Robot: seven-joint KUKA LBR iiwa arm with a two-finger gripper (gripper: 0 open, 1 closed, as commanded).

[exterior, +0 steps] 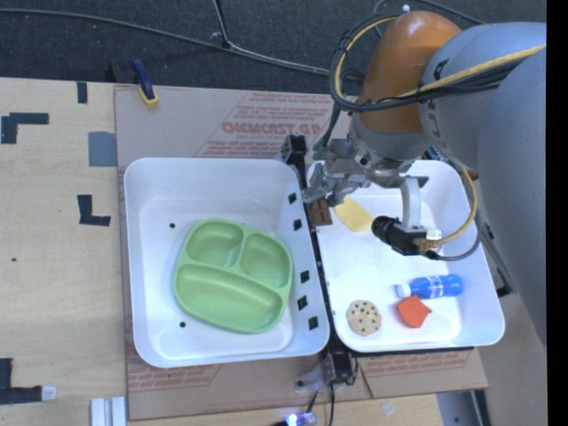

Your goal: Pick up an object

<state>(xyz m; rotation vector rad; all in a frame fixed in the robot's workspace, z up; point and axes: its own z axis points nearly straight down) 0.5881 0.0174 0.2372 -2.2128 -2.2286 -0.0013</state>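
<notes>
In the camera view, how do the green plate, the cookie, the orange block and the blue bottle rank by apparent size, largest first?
1. green plate
2. blue bottle
3. cookie and orange block: these look about alike, so I do not rank them.

Yellow obj [354, 216] flat in right bin's [444, 334] far-left corner, just under gripper [325, 204].

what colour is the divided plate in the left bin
Light green; the divided plate shows in the camera view.
</notes>
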